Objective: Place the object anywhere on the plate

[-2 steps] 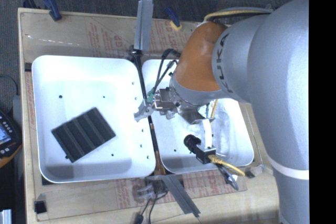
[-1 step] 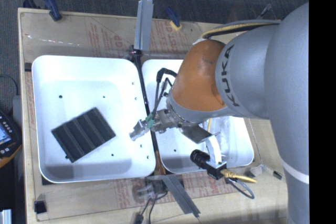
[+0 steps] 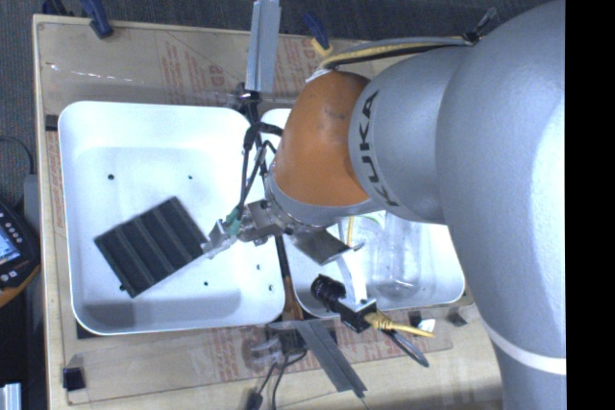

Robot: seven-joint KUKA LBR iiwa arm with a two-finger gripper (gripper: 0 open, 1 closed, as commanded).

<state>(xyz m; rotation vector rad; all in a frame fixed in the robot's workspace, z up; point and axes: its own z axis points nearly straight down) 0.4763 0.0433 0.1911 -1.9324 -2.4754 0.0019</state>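
A black ribbed rectangular plate (image 3: 152,246) lies flat and askew in the left white bin (image 3: 115,134), toward its front left. My gripper (image 3: 223,235) hangs low over that bin, right at the plate's right-hand corner, reaching across the divider between the bins. I see nothing clearly held in it. A clear, glass-like object (image 3: 396,264) rests in the right bin (image 3: 447,283), mostly under the arm. The grey arm with its orange band (image 3: 327,144) hides most of the right bin.
Bare white floor of the left bin stretches behind and in front of the plate. A metal upright (image 3: 262,43) stands at the bins' back edge. Blue clamps (image 3: 94,12) hold the bench board. Tools and brackets (image 3: 317,355) lie along the front edge.
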